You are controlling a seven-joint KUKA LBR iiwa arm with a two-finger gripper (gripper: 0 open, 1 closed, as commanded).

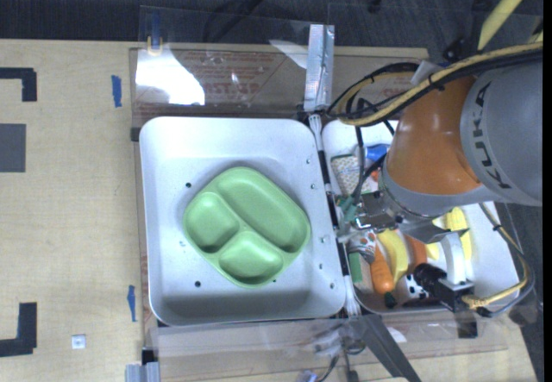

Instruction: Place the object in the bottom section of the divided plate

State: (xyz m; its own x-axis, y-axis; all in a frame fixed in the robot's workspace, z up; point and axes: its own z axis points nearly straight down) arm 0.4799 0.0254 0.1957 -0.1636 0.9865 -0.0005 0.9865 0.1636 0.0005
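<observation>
A: On the left side of the surface (60, 225) we have the left bin (164, 285), and the green divided plate (247, 223) lies in its middle, tilted, all three sections bare. Its bottom section (250, 256) is the small pocket nearest the lower edge.

B: And moving right?

A: Across the wall between the bins, the right bin (509, 264) holds a jumble of toys: a yellow piece (393, 249) and an orange carrot-like piece (380, 272) lie just beside one another, both with long axes running roughly top to bottom, the carrot's narrow end pointing down.

B: Where do we put the claw?

A: The claw (362, 221) hangs over that pile under the orange band, with the arm (483, 147) covering much of the bin. We cannot tell how it stands, nor that it holds anything. We judge the object lies below the claw, and the plate lies well to its left.

B: So the pick is not yet done.
</observation>
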